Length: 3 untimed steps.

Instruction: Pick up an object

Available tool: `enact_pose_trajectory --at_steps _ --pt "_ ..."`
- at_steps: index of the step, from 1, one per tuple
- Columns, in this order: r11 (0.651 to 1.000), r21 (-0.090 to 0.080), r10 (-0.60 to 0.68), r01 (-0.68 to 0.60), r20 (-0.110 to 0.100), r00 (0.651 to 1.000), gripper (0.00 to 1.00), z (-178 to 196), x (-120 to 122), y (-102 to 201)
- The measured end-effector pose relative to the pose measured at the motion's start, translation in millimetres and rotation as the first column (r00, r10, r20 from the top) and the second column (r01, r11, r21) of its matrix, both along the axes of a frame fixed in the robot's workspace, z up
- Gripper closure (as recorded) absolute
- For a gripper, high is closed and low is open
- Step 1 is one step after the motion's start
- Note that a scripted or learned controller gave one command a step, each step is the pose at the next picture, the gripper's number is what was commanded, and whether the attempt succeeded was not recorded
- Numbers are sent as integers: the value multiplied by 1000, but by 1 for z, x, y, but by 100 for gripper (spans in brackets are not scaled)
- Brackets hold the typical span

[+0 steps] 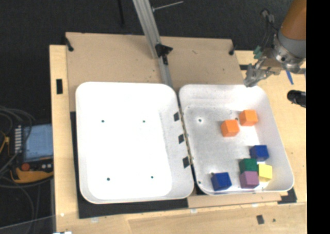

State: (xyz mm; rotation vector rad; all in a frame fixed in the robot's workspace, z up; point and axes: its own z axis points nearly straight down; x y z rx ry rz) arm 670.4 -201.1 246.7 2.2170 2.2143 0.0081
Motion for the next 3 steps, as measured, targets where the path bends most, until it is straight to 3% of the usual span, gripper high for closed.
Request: enact_pose_trajectory --at_steps 1,3 --pt "1000 1 6 -6 -3 1000 100 38 1 -1" --pt "1000 3 7 -7 -9 1000 100 28 -25 103"
